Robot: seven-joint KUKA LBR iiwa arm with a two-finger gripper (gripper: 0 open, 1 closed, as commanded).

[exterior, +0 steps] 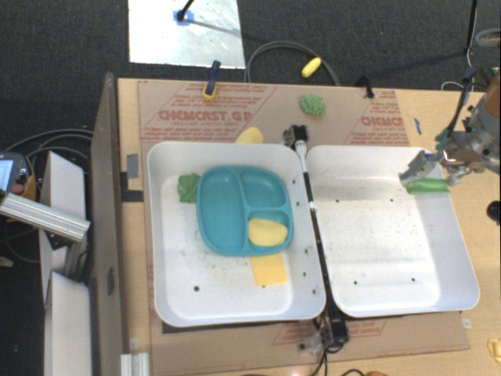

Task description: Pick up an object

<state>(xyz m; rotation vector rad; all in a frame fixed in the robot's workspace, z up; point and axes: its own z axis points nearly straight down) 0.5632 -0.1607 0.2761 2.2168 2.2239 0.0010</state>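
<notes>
Where the brown cardboard sheet (235,112) shows behind the 2 white bins, red print reads "CHEMCAST GP", repeated at both sides. On the left bin (168,233) sits a smooth teal divided plate (235,210) with 3 compartments, a rounded yellow piece (267,232) in its lower right one; a flat yellow square (271,271) pokes out from under it and a green leafy bit (188,186) touches its left edge. Over the right bin's (391,257) far right rim, the jaws (429,175) are at a slim green object (427,186); whether they grip it I cannot tell.
</notes>
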